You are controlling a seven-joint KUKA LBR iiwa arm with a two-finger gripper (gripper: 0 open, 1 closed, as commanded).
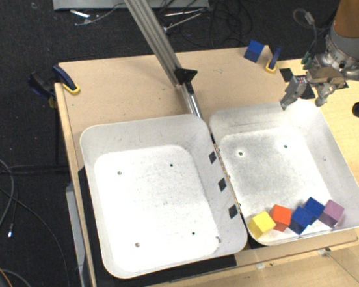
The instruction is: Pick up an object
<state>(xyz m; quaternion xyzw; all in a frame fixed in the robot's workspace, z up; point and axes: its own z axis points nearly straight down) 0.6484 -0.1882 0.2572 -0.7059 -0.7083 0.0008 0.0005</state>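
I take the right bin point(338, 151) as my landmark and go from left to right. To the left of it, touching along the middle seam, lies the left bin point(106, 182), with nothing for me to take. Inside the right bin, along its near wall, the cubes sit in one tight row, probably because the floor of the bin slopes and lets them slide down to this side. First from the left is the yellow cube point(262, 223), turned a little, then the orange cube point(281, 215) touching it, then two blue cubes point(306, 214) pressed together, and last the purple cube point(333, 212) in the near right corner. They are small, with flat faces and sharp edges, so I judge that flat fingers can hold them well, but the neighbours leave little room. My gripper point(309, 93) hangs above the far right corner of the right bin, well apart from the cubes. My fingers are spread apart and carry nothing. One more blue cube point(254, 50) rests on the bench point(126, 87) behind the right bin.
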